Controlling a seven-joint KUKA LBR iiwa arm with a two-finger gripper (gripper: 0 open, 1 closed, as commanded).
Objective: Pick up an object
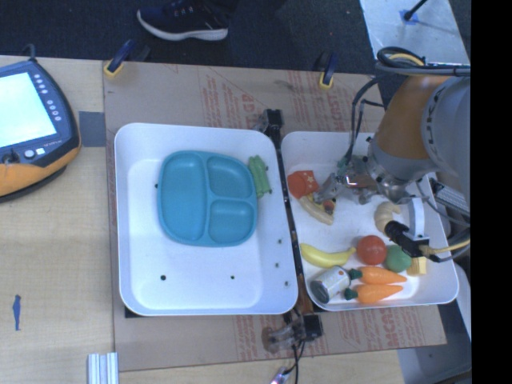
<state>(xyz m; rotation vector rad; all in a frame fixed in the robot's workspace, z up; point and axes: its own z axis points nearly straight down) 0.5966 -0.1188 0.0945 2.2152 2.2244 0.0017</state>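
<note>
My gripper (330, 190) is low over the upper left part of the right bin (444, 294). It sits just above a tan and red wedge-shaped slice (318, 209) and just right of a red tomato (301, 182). I see nothing clearly held in it. Lower in the same bin lie a yellow banana (326, 254), a red ball-like fruit (370, 249), a green piece (398, 258), two orange carrots (378, 285), a small can (330, 282) and a pale beige piece (387, 212). The grey arm with its orange band (408, 118) covers the bin's upper right.
The left bin (136, 286) holds a blue divided plate (210, 197) and a green item (259, 175) against its right wall. An orange-edged tablet controller (28, 126) lies at the bench's left. Cables hang by the arm at the right.
</note>
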